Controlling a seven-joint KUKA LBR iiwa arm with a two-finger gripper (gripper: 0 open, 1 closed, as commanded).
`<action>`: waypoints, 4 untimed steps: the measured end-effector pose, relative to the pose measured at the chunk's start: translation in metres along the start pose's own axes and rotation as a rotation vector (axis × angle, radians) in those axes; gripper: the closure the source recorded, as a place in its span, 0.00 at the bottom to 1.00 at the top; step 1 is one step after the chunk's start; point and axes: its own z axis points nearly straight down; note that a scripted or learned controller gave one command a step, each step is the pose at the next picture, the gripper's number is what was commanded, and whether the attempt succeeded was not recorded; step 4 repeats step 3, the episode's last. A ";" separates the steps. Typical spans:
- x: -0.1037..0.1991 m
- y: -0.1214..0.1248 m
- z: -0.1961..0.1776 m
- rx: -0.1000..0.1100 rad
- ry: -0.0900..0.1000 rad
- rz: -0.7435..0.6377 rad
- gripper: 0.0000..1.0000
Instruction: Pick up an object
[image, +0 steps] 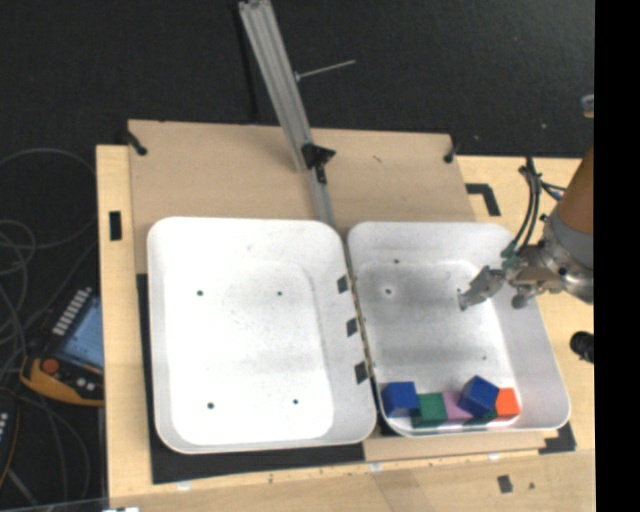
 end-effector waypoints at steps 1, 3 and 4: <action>-0.026 0.022 0.094 0.008 -0.002 0.000 0.00; 0.056 -0.054 -0.074 -0.007 -0.002 -0.006 0.00; 0.056 -0.054 -0.074 -0.007 -0.002 -0.006 0.00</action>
